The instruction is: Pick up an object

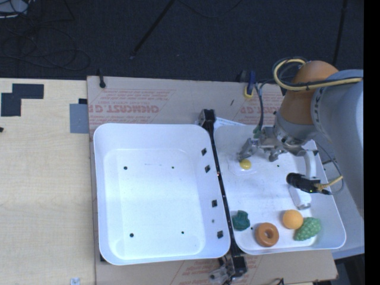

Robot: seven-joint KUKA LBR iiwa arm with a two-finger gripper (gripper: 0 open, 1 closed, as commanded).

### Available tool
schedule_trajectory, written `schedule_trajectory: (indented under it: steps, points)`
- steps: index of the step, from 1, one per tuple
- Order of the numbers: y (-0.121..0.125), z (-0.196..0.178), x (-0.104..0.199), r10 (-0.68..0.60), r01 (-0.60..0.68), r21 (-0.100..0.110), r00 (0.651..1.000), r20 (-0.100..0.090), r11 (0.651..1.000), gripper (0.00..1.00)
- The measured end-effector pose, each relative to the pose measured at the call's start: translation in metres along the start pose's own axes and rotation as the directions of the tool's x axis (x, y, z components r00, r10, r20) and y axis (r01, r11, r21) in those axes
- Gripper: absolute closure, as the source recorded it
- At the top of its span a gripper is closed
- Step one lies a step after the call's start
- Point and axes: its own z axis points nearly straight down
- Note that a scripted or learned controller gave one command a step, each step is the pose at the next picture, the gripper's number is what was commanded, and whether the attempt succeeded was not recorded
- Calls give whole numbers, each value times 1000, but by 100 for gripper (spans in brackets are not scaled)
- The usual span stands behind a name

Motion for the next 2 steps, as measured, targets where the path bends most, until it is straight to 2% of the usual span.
schedule_trajectory:
  steps: [1, 2]
  points:
    - [0, -43, -14, 0, 0, 0, 1000, 2, 1000, 0]
    - [-1, 3, 27, -3, 3, 5, 1000, 0, 1000, 0]
